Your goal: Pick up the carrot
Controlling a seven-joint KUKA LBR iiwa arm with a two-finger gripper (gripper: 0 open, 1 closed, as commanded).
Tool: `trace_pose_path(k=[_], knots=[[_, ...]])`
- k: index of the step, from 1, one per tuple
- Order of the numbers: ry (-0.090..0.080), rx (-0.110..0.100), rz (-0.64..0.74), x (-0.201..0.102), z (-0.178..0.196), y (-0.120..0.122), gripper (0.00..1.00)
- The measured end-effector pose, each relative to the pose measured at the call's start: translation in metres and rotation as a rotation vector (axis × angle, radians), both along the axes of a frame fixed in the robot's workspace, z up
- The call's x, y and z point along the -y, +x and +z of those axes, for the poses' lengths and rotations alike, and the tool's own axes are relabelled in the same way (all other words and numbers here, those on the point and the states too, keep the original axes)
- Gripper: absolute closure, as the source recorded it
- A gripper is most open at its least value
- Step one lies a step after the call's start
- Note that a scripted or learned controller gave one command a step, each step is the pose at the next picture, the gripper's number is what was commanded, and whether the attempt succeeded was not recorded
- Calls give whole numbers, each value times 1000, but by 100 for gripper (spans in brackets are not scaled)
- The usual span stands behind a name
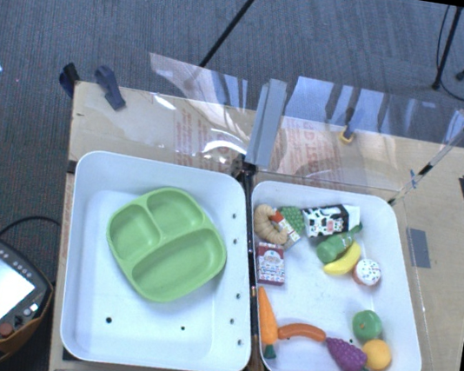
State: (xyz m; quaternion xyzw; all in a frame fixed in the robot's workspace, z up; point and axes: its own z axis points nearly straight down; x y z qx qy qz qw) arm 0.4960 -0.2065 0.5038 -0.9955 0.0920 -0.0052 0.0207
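The carrot point(266, 321) lies by the left edge of the right bin point(407, 245), near its front corner, tip touching a little sausage point(303, 331). A green plate point(168, 243) sits in the left bin point(96, 180)

plate point(167, 244) in left bin point(94, 192), carrot point(267, 320) in right bin point(398, 296)

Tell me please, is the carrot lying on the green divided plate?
No, the carrot lies in the right bin by its left wall, while the green plate sits in the left bin.
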Motion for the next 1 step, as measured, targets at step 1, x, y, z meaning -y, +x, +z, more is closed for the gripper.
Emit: trace_pose_path(k=[1], knots=[[14, 5, 3, 0, 8, 2, 100]])
